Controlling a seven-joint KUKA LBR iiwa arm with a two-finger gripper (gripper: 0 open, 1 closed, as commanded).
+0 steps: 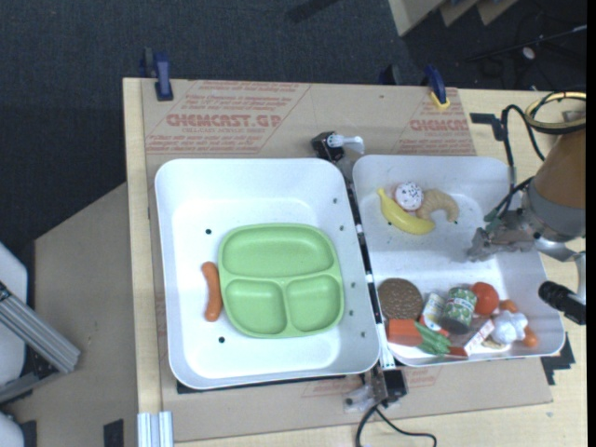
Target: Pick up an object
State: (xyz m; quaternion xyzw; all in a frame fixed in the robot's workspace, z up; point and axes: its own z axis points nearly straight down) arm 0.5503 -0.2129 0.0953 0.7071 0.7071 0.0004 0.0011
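Looking down on the two bins, the arm is reaching in from the right with its gripper (491, 240) sitting low over the right bin (484, 170), on a bare patch of floor near the right wall. Honestly I can't tell how the gripper is set from this angle, and I'm not seeing anything caught in it, so I'm not calling this a pick.

The candidates are all crowding that same bin. A banana (406, 216) is lying near the back with a small white-and-pink ball-like thing (408, 195) right on top of its upper end and a tan curved piece (445, 203) just beside it, possibly a croissant toy. Along the front edge there's a jumble: a dark brown round patty (400, 296), a green can (459, 307), a red tomato-like piece (484, 298), a carrot-ish orange bit (402, 331) and some white and red scraps touching one another.

The left bin (186, 250) is holding a green divided plate (279, 279) in the middle with an orange hot dog (211, 291) lying just off its left side, well apart from the arm.

My guess is the gripper is hanging where it is because the program is aiming between the two clusters; the banana group is looking like the nearest thing, but the piled stuff is probably going to be awkward to grab cleanly.
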